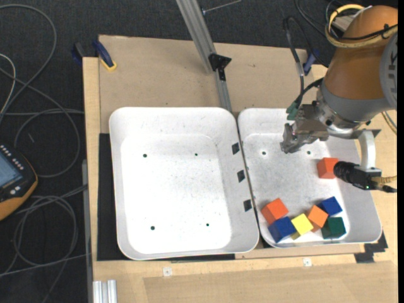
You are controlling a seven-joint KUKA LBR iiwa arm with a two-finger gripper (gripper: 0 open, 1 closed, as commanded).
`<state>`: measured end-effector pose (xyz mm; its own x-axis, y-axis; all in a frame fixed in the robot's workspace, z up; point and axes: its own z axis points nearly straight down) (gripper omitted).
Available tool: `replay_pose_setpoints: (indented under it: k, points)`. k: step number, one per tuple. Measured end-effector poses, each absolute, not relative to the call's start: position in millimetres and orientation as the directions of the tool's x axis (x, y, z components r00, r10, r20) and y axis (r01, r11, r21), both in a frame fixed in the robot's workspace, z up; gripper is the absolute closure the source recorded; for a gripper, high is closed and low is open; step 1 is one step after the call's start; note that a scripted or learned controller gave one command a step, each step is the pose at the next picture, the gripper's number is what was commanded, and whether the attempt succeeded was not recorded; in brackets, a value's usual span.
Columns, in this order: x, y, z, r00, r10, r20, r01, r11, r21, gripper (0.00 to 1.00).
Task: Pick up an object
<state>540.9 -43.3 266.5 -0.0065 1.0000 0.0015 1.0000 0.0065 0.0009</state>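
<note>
nearest my camera, along the right bin's (252, 126) near edge, sits a tight huddle of blocks: an orange block (274, 209), a blue block (283, 228), a yellow block (302, 223), a second orange block (317, 216), a second blue block (330, 204) and a green block (334, 226), most of them touching. i judge they have gathered there because the bin floor slopes up into its rim, so they crowd against that edge. a lone orange block (327, 168) lies apart, toward the bin's right edge, just beside a black fitting on the arm.

my gripper (291, 145) hangs over the bare middle of the right bin, toward its far edge, well apart from the huddle and short of the lone block. i cannot tell how the gripper is set from this angle, and i see no block in it.

the left bin (120, 122) carries only dark specks on its floor.

no pick is done yet, as i read it. the lone block looks the easier target, since it has free space on most sides, while the huddle leaves little room to get around any one block.
</note>
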Motion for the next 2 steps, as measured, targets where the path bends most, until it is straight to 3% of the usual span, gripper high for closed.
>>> replay_pose_setpoints:
  k: [2]
  points:
    - [549.2,60,246,-0.007,1.000,0.003,1.000,0.007,-0.003,1.00]
